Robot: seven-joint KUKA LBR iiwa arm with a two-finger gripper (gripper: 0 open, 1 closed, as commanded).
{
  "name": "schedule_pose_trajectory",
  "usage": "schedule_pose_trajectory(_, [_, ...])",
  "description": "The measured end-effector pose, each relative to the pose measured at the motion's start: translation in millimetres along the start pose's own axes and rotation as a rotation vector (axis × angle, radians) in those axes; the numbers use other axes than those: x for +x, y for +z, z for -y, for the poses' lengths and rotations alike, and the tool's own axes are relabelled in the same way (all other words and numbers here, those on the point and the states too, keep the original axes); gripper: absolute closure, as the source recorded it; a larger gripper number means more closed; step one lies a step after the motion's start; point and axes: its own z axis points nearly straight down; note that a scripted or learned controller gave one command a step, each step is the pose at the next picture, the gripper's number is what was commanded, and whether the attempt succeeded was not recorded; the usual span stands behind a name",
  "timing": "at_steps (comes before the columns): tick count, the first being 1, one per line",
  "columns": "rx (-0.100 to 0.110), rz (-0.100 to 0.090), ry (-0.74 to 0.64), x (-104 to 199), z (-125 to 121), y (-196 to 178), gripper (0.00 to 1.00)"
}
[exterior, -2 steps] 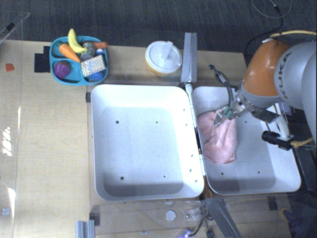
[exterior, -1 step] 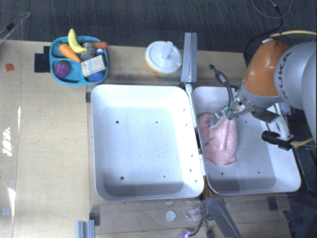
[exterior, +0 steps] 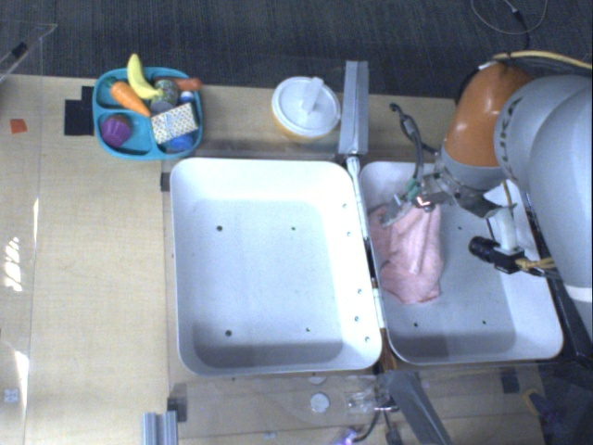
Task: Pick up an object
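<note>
Gripper (exterior: 414, 200) sits at pink cloth (exterior: 410, 253) top edge in right bin (exterior: 482, 336); can't tell its state. Your risk: thin fold slips free.

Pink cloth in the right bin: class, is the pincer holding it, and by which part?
The pincer sits at the pink cloth's top edge; whether it grips cannot be told.

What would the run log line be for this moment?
arm: over right bin | gripper: at top edge of pink cloth | grasp: unconfirmed | left bin: no contact
</note>
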Motion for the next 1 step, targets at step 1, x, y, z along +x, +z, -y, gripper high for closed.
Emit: schedule_pose_trajectory(1, [-0.003, 0.002, -0.041, 13.5, 55.6, -2.1, 0.0])
